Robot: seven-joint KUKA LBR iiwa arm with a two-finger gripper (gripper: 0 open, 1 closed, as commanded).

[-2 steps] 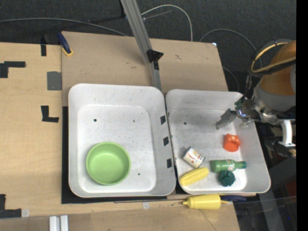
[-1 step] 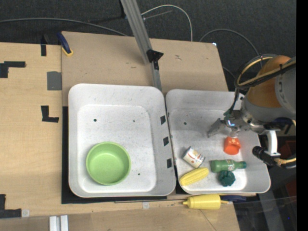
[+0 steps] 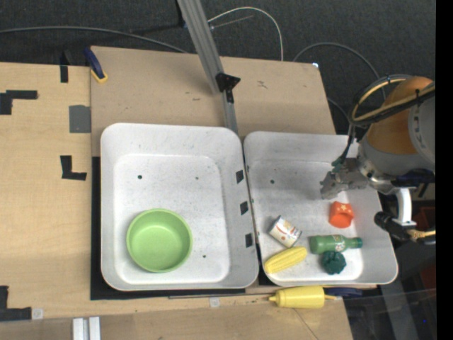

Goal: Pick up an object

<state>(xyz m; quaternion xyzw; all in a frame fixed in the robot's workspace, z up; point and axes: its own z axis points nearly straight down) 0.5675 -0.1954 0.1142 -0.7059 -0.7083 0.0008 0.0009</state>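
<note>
Orange object (image 3: 341, 214): right bin (image 3: 297, 154), just below gripper (image 3: 333, 184).
Fingers: state unclear.
Bowl (image 3: 159, 240): left bin (image 3: 170, 147).

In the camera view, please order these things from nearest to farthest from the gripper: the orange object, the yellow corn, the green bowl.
Measured from the gripper:
1. Orange object, just below it in the right bin.
2. Yellow corn, near the right bin's front left corner.
3. Green bowl, far off in the left bin.

At the right edge of the frame the arm (image 3: 403, 129) is cut off, and its gripper (image 3: 334, 183) is too blurred to read the fingers.
</note>
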